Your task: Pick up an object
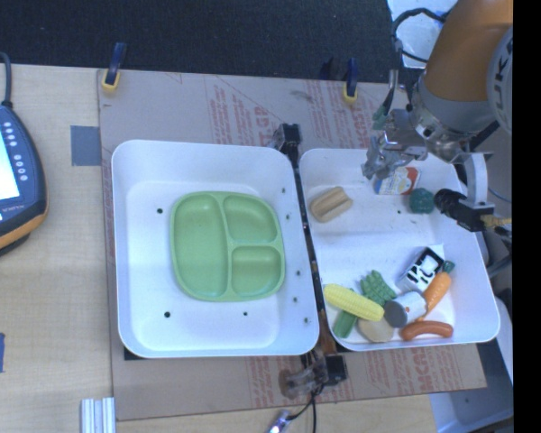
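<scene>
While the end effector [385, 163], its grip state impossible to tell, hovers at the right bin's [469, 332] far edge beside a small red-and-white packet [398, 181], the approach step seemingly needs a descent next.

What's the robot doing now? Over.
Tool low over right bin's far end, beside a small red-white object. No grasp visible. Toy foods piled at near end; bread roll lies alone.

Faint, unreadable red print on cardboard [252, 115]
</scene>
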`<state>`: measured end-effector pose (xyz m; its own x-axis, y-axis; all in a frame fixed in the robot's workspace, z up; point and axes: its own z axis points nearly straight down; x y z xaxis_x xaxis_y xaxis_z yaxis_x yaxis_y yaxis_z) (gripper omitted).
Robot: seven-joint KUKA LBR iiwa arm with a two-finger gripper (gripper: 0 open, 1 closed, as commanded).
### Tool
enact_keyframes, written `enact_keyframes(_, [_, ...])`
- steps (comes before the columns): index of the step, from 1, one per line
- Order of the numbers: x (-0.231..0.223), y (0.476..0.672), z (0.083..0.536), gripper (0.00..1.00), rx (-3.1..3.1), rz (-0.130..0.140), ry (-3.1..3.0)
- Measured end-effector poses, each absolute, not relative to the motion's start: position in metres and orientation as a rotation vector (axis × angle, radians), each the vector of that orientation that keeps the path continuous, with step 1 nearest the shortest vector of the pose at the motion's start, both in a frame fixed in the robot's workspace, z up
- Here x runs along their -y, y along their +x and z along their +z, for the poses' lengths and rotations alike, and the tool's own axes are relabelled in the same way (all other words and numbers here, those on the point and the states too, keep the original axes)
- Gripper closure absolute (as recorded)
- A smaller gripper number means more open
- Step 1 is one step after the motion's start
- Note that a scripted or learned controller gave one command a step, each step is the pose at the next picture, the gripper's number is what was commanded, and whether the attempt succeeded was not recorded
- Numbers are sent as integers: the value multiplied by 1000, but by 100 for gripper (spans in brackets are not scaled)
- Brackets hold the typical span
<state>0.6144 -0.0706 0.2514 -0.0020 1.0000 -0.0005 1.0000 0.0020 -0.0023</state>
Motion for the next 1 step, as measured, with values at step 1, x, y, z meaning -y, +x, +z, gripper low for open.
enact_keyframes(1, [42, 633, 256, 100, 2225, 2, -2216])
